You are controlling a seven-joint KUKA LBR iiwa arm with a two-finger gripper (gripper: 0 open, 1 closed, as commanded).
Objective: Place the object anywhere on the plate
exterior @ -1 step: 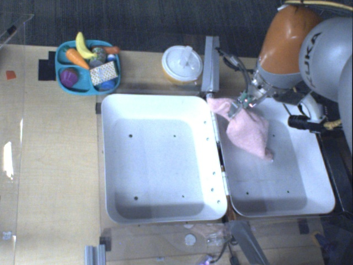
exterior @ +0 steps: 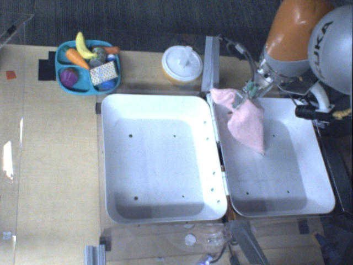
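Pink cloth (exterior: 246, 123) hangs from the gripper (exterior: 246, 94), pinched between the claw's fingers at its upper part, the rest draping down toward 5 o'clock over the right bin (exterior: 309, 197). One flap of the cloth spreads toward 9 o'clock and reaches the divider between the bins. Gripper sits at the 11 o'clock corner of the right bin, the arm (exterior: 309, 32) coming in from 1 o'clock, grey with the orange band above the wrist.

Left bin (exterior: 160, 159) lies just beside the right one, rims touching along the middle. At 12 o'clock of the left bin, on the bench, a round white lidded container with a yellow rim (exterior: 182, 64). A grey upright post (exterior: 209, 65) stands just right of it, between container and gripper. At 10 o'clock, a blue sectioned plate (exterior: 63, 84) holds toy food: banana (exterior: 83, 46), carrot (exterior: 76, 58), a purple piece (exterior: 69, 77), a speckled block (exterior: 105, 72), plus small bits too blurred to name. Black patch (exterior: 47, 69) just left of the plate; a small red mark (exterior: 10, 74) further at 9 o'clock.
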